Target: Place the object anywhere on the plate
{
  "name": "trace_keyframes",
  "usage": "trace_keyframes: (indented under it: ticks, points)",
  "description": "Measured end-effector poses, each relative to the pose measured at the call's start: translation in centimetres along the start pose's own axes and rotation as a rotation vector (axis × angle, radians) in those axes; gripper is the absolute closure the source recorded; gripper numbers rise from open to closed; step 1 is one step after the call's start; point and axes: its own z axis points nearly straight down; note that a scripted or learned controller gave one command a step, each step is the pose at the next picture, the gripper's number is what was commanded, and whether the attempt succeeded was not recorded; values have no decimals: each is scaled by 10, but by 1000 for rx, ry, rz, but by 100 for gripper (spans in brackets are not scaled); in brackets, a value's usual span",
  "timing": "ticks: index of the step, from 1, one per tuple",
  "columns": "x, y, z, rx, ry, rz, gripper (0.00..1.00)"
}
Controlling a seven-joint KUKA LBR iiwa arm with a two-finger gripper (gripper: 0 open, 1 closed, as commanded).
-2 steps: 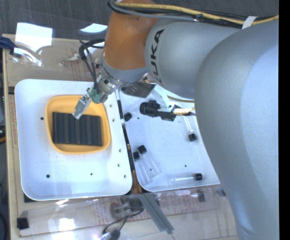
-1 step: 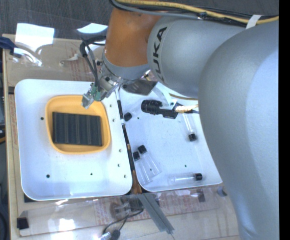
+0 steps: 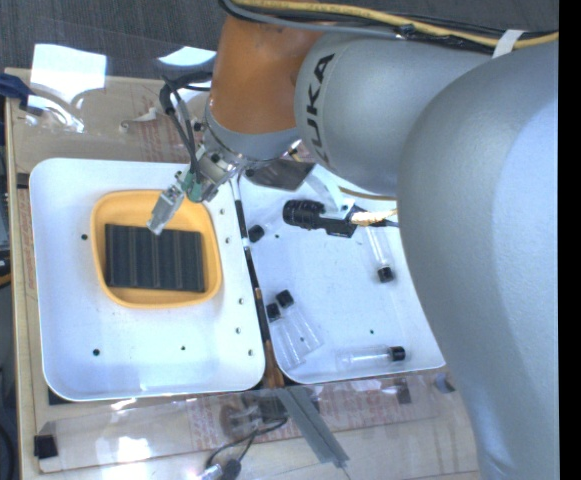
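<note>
We see two white bins side by side on the worktop. The left bin holds a yellow plate with a dark ribbed block lying on it. The big grey arm reaches in from the right, and its claw hangs over the top edge of the plate, just above the block. We cannot tell what state the claw is in, or if it holds anything. In the right bin lie a black marker, a clear tube with a black cap, another small tube and a little black piece.
</note>
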Motion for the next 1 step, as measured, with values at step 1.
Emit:
trace_keyframes:
  ticks: [1]
  points:
    - [0,1,-10,-1,0,-3,100]
